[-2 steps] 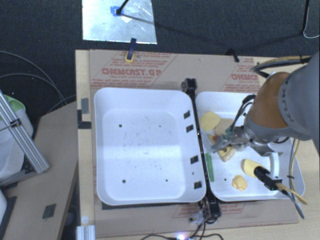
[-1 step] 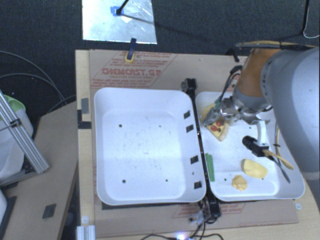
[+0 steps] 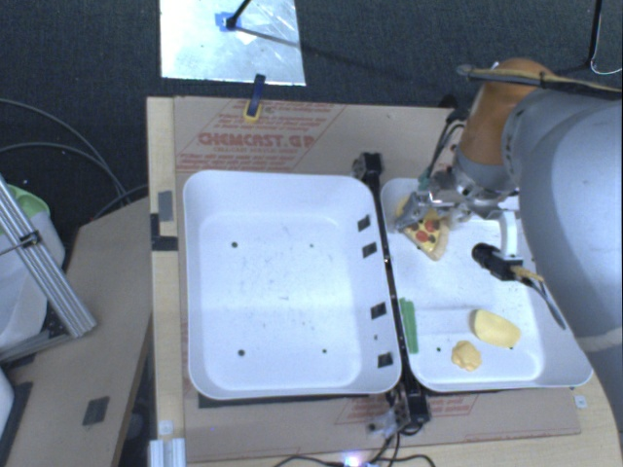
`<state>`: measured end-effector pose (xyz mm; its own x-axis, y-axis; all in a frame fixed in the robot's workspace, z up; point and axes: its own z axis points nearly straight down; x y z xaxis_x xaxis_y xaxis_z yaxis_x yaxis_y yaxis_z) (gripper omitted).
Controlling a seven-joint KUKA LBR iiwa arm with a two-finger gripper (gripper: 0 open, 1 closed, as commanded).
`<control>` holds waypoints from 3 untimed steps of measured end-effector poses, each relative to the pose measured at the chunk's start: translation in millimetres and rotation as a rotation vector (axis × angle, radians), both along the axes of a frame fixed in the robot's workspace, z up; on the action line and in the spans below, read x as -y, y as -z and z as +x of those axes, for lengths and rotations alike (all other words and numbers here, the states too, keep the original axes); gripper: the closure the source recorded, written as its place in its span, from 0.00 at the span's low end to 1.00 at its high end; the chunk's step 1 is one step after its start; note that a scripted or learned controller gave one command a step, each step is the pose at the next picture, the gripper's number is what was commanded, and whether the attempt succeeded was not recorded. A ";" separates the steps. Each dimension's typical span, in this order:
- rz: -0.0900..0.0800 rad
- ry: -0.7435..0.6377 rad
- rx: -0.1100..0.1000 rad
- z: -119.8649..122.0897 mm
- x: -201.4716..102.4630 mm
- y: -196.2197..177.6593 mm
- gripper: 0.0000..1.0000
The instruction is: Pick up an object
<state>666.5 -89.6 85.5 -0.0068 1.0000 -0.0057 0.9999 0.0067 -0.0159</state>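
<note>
Yellow-and-red toy (image 3: 433, 241), far-left part of right bin (image 3: 453, 295), top hidden under gripper (image 3: 421, 214); claw spread cannot be told. Yellow lump (image 3: 496, 328) and smaller yellow piece (image 3: 466, 355) by near rim; open white floor between.

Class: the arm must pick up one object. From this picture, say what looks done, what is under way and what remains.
Done: the gripper is down in the right bin, over the red-spotted yellow piece. Under way: the grasp; whether it grips cannot be told. Left: lifting it clear. The yellow lump, small yellow piece and green strip lie apart from it.
</note>
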 end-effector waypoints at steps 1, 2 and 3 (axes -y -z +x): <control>0.006 0.000 0.016 -93.4 -77.3 -103.8 0.00; 0.005 0.000 0.023 -25.4 -64.2 -99.6 0.00; 0.006 0.008 0.013 -88.2 -49.1 -98.6 0.00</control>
<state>578.3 -40.5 184.1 0.0010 1.0000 0.0001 1.0000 -0.0010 -0.0033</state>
